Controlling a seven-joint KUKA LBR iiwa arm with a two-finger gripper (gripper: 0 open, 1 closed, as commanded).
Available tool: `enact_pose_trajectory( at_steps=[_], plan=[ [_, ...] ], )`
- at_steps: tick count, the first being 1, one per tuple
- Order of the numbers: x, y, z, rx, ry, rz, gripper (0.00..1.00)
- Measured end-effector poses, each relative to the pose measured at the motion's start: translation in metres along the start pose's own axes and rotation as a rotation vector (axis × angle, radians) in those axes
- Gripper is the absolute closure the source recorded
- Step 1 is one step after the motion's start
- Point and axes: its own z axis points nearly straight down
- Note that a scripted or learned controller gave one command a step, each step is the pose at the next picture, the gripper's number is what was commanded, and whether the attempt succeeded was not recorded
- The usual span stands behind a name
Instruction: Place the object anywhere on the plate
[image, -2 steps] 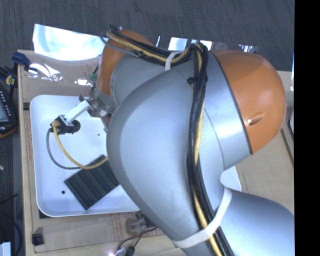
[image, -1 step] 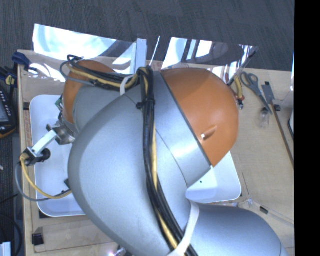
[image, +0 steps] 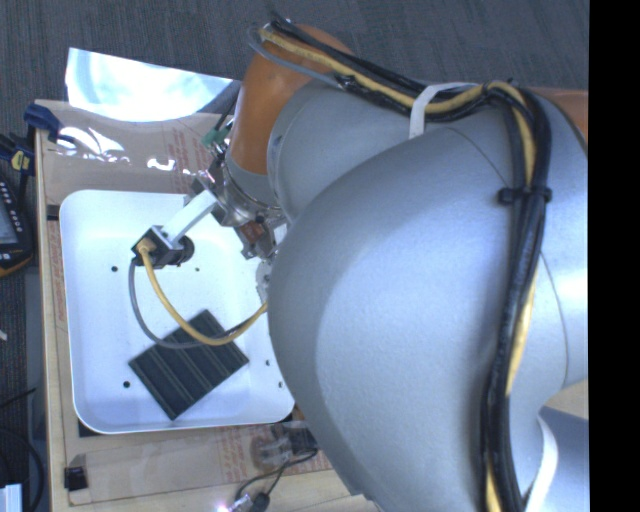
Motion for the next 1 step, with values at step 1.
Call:
enact_pose_trajectory(
  at_steps=[1],
  plan=[
    [-0.0469,0.0213,-0.0408,0.002,-0.002,-0.089,0.0]
  ],
)
